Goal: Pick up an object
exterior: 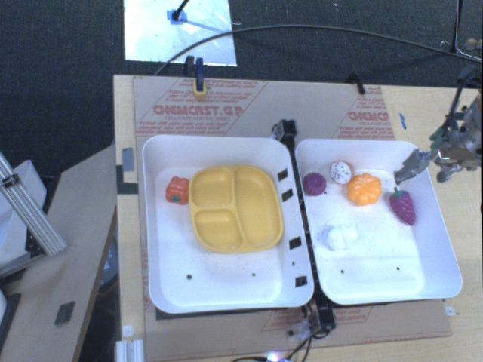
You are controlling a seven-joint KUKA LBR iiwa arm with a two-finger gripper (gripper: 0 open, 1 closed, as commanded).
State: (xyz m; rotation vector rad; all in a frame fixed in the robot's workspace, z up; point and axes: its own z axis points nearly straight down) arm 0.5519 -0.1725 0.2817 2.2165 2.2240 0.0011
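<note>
Where the right bin (377,277) comes nearest, a white lump (336,237) on its floor. Beyond, purple grapes (403,206), then an orange pumpkin (364,189), a dark purple ball (314,183) and a speckled white piece (341,173). In the left bin (173,277), yellow divided tray (234,207), red pepper (176,190) beside. Gripper (407,170) above the grapes, seemingly empty; finger spread too blurred to tell.

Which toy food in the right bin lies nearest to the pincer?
The purple grapes, just below the pincer. The orange pumpkin and the others lie farther left.
</note>
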